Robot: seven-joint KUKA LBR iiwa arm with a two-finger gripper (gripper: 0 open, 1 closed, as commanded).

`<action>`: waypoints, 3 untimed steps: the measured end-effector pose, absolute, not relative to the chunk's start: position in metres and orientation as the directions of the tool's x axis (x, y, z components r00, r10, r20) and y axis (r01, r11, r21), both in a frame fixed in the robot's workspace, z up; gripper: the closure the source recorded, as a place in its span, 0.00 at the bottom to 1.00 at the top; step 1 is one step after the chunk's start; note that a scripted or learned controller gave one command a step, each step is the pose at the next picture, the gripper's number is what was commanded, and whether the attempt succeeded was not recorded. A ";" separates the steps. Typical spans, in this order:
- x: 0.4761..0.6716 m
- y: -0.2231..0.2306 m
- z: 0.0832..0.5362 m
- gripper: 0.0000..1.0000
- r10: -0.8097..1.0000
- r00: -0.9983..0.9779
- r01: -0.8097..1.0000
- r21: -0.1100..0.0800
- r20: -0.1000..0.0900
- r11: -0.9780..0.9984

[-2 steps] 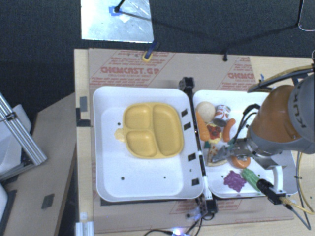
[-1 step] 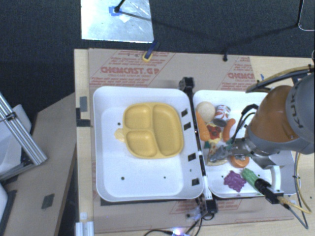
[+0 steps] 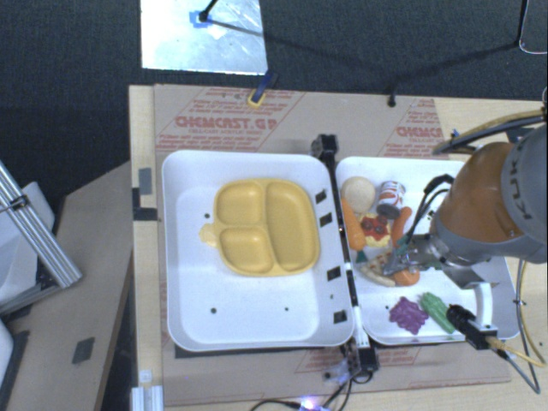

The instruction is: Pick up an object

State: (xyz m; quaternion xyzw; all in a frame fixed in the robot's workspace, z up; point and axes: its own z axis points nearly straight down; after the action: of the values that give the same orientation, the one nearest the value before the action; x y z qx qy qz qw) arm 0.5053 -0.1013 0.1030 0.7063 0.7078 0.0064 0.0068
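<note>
My gripper (image 3: 396, 262) reaches down into the right bin (image 3: 370, 328), low over a heap of small toy foods near the bin's middle. Under and beside it lie a pale flat piece (image 3: 374, 270), an orange piece (image 3: 406, 276) and a red piece (image 3: 374, 226). An orange carrot-like stick (image 3: 354, 228) lies along the bin's left wall. A cream egg-shaped ball (image 3: 360, 193) and a small red-and-white can (image 3: 390, 195) sit at the back. A purple grape bunch (image 3: 408, 314) and a green piece (image 3: 437, 311) lie at the front.
The left bin (image 3: 184, 315) holds a yellow divided plate (image 3: 261, 226) in its middle. A black-clipped divider (image 3: 336, 229) separates the two bins. The arm's orange band and grey wrist (image 3: 488, 208) cover the right bin's right half.
</note>
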 end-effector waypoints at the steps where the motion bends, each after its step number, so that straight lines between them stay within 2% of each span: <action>1: 0.503 -0.107 0.164 1.00 1.000 -0.003 1.000 0.007 -0.002 0.003; 2: 0.505 -0.107 0.218 1.00 1.000 -0.004 1.000 0.008 -0.002 0.005; 3: 0.542 -0.066 0.217 1.00 1.000 -0.009 1.000 0.004 0.001 0.009</action>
State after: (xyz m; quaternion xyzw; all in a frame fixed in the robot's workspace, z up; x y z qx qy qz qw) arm 0.5422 -0.0656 0.2171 0.7039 0.7103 0.0020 0.0010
